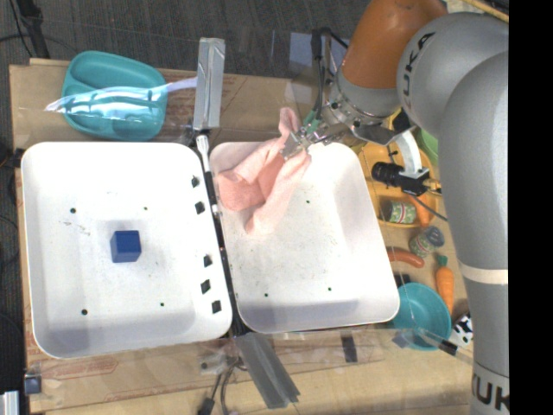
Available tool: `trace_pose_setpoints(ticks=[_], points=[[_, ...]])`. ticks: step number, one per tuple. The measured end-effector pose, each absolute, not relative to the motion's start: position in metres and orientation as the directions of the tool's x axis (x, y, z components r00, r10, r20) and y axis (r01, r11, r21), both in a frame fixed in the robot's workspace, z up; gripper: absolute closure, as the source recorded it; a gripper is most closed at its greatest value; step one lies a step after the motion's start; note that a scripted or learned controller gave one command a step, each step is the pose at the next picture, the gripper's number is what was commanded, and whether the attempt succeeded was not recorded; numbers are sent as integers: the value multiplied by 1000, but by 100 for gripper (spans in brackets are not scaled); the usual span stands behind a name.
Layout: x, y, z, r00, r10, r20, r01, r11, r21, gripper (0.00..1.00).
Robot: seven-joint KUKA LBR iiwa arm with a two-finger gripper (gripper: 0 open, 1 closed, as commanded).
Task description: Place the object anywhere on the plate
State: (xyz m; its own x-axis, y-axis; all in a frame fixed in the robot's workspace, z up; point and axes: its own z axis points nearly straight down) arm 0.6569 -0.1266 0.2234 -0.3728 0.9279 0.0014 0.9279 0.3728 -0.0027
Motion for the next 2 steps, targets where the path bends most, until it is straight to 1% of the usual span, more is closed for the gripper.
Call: trace_pose_setpoints(ticks=[1, 2], points=[[652, -49, 310, -298, 954, 0, 954, 298, 0, 100], [656, 14, 320, -279, 960, 0, 960, 279, -2, 100]])
